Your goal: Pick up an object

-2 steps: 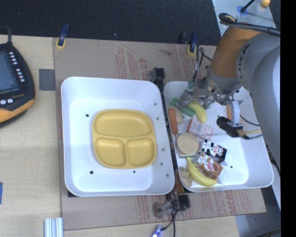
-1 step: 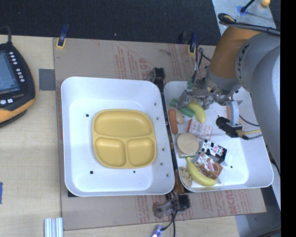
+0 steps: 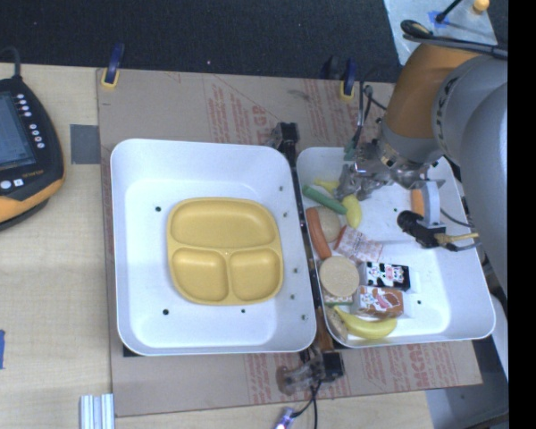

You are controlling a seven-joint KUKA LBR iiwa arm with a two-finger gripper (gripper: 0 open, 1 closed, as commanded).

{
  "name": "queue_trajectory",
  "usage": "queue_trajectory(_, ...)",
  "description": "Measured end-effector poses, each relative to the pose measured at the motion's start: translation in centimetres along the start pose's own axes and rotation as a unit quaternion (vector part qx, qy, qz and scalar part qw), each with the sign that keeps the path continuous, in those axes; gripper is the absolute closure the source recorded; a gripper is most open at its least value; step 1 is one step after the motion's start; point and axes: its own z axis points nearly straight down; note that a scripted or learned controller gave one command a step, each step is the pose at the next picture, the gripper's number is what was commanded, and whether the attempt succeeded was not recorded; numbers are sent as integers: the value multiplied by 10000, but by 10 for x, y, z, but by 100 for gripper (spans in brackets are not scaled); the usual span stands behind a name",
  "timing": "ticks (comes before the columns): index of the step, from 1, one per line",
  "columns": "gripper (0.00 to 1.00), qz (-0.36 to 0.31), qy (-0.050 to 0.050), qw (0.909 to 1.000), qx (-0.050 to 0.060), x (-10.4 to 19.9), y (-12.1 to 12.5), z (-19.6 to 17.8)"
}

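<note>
Overhead, gripper (image 3: 355,182) sits low at right bin's (image 3: 460,307) far-left corner, over a green stick-shaped toy (image 3: 322,195) with a yellow piece (image 3: 351,209) beside it. Finger state: cannot tell. Left bin (image 3: 134,239) carries a yellow tray (image 3: 225,249).

You see the pile in the right white bin (image 3: 464,315): a yellow plastic banana (image 3: 368,326) at the front edge, a round tan disc (image 3: 339,276) behind it, an orange-brown sausage (image 3: 316,231) (lying lengthwise), and a green pod-shaped piece (image 3: 324,195) at the back.
</note>
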Motion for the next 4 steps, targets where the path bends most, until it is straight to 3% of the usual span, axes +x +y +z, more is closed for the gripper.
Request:
queue_trajectory(1, 100, 3, 14, 10000, -82, 64, -50, -89)
queue_trajectory(2, 0, 7, 12, 10000, -76, 63, -50, -88)
queue_trajectory(3, 0, 11, 3, 10000, -70, 1, -40, -29)
queue_trajectory(4, 0, 8, 5, 10000, -68, -32, -43, 13)
